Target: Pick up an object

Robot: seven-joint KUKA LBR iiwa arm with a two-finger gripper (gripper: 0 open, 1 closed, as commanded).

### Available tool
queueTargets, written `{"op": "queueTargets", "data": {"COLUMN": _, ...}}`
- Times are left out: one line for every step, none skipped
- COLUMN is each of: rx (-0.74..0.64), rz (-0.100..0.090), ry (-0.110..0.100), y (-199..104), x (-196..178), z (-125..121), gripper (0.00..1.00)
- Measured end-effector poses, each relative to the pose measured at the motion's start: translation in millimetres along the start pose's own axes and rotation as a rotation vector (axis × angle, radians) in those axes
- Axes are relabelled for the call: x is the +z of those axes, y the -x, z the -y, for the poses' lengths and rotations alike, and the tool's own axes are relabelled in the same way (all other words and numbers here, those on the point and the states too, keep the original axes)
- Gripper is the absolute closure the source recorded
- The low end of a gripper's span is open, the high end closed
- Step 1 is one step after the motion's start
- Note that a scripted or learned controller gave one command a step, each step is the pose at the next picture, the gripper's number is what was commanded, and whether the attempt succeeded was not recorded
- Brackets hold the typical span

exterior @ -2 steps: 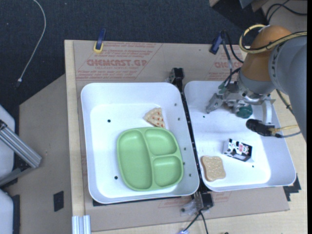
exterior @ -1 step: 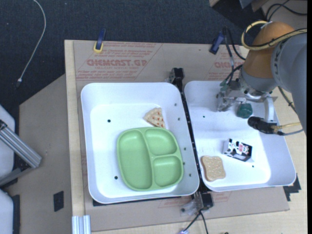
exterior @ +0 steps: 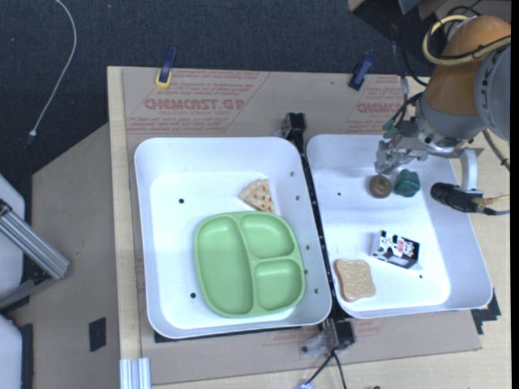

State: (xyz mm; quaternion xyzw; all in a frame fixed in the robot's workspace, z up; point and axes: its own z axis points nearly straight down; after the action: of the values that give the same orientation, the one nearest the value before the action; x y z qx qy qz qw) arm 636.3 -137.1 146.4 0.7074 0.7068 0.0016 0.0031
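Two shallow white bins sit side by side on the tabletop. Right bin (exterior: 324, 217): gripper (exterior: 395, 162) at 12 o'clock, directly above a small brown round object (exterior: 380, 186) and a teal rounded object (exterior: 406, 184); finger state cannot be determined. Tan toast slice (exterior: 354, 279) at 7 o'clock. Left bin (exterior: 150, 217): green compartmented plastic plate (exterior: 247, 262).

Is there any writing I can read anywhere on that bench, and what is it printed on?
"CHEMCAST GP", in red, repeated on the brown protective paper covering the bench board; the smaller red lines around it are too blurred to read.
The small black-and-white card in the right white bin carries markings too small to read.
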Motion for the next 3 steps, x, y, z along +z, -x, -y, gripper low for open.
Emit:
{"op": "queueTargets", "data": {"rx": -0.001, "rz": 0.000, "ry": 0.000, "y": -2.7, "x": -49.1, "z": 6.5, "gripper": 1.00}}
{"op": "queueTargets", "data": {"rx": -0.002, "rz": 0.000, "ry": -0.001, "y": -2.6, "x": -74.6, "z": 5.1, "gripper": 1.00}}
{"op": "queueTargets", "data": {"rx": -0.006, "rz": -0.004, "ry": -0.009, "y": -50.4, "x": -71.2, "z": 12.0, "gripper": 1.00}}
